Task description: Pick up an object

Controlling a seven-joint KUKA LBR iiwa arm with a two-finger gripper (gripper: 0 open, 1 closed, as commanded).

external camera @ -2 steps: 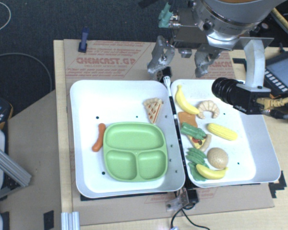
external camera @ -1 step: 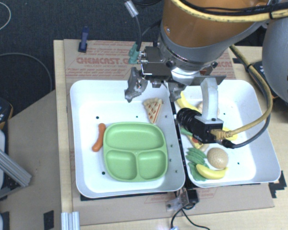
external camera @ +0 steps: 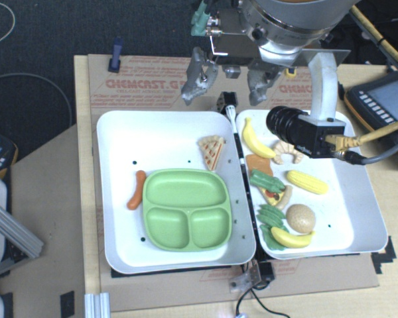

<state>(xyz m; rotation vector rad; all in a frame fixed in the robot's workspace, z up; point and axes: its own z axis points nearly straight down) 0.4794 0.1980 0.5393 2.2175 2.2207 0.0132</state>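
Note:
My gripper [external camera: 227,88] hangs high over the far edge of the bench, above where the two bins meet. Its two grey fingers [external camera: 196,83] are spread wide, open, with nothing between them. In the right bin [external camera: 361,211] lie a yellow banana [external camera: 255,141], a tan croissant [external camera: 289,153], a corn cob [external camera: 307,181], green beans [external camera: 266,179], a brown potato [external camera: 300,217] and a second banana [external camera: 292,238]. The left bin [external camera: 116,158] holds a green divided plate [external camera: 186,209], an orange sausage [external camera: 136,189] and a waffle wedge [external camera: 212,151].
A black cylinder [external camera: 297,129] on a white bracket [external camera: 323,88] reaches over the far part of the right bin, with a cable running right. A black clip [external camera: 227,102] sits on the divider at the far edge. Cardboard lies under both bins.

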